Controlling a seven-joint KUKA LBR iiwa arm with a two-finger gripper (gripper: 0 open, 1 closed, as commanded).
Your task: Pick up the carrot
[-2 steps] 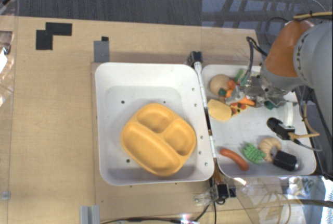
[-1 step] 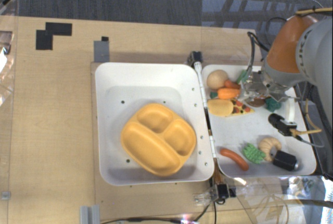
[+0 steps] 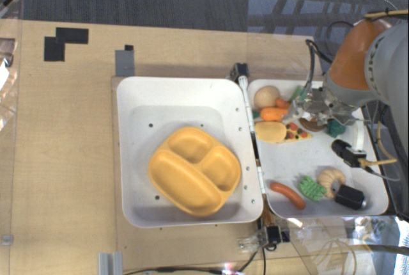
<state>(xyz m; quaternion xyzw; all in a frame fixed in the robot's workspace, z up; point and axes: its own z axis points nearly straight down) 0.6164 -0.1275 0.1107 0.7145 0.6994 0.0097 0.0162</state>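
Carrot [image 3: 273, 114] lies in the right bin [image 3: 377, 206], up near its far-left corner, pointing roughly across the bin. It is crowded: an egg-like beige piece [image 3: 266, 96] sits just beyond it, a yellow wedge [image 3: 271, 132] touches or nearly touches its near side, and a pizza slice [image 3: 298, 132] lies just to its right. The claw [image 3: 315, 110] hangs low over the far part of that bin, just right of the carrot and above the pizza slice; whether it is spread or pressed together I cannot tell, since the wrist hides its tips.

For a clean pick, the claw probably needs to slide left until it is centred over the carrot's thick middle, turn so it closes across the short width, and come straight down. The worry is nudging the yellow wedge or catching the egg-like piece instead. The left bin [image 3: 128, 139] holds a yellow divided plate [image 3: 195, 169] and plays no part.
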